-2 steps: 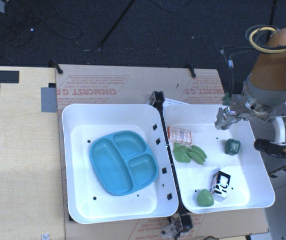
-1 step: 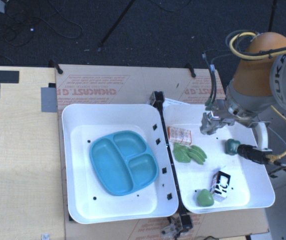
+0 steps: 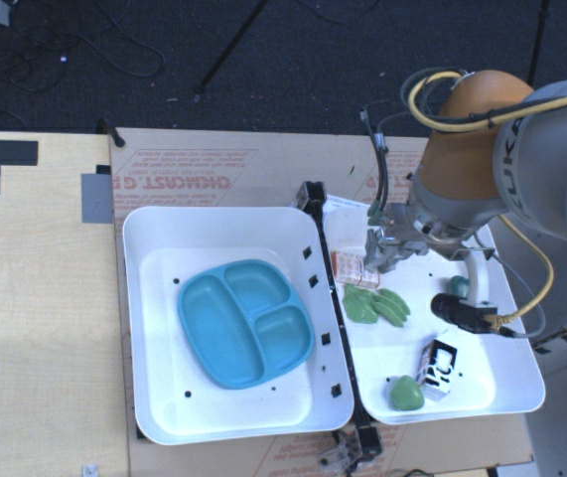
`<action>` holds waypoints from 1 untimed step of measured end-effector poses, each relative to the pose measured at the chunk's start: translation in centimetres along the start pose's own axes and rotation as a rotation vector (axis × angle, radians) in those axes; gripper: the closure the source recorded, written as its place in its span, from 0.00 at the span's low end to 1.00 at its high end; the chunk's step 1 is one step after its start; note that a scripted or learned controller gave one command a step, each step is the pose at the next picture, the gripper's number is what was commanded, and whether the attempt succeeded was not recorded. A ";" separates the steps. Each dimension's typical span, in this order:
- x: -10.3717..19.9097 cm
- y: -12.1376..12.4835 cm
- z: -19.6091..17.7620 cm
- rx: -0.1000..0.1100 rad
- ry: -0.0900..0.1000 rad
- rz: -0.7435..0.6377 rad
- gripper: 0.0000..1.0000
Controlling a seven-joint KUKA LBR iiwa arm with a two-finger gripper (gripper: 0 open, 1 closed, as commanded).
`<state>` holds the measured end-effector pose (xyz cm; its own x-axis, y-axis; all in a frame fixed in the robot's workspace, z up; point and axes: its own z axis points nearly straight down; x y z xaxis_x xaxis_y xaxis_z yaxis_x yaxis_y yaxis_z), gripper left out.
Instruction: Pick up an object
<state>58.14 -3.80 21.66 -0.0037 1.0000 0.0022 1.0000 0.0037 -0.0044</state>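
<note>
Left bin [image 3: 154, 266]: blue divided plate [image 3: 245, 321], untouched.
Right bin [image 3: 521, 386]: green leafy toy [image 3: 374, 306] at centre left; small printed packet [image 3: 351, 266] just beyond it; green rounded piece [image 3: 405, 394] and black-and-white tagged block [image 3: 439, 368] near edge.
Gripper [image 3: 380, 258]: low over packet and leafy toy; open or closed, cannot tell.
Progress: judged nothing lifted; grasp and raise outstanding.
</note>
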 end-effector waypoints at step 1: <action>5.7 -0.2 -1.1 -0.003 0.000 -0.001 1.00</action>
<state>57.90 1.86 22.82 -0.0052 1.0000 0.0020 1.0000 0.0052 -0.0018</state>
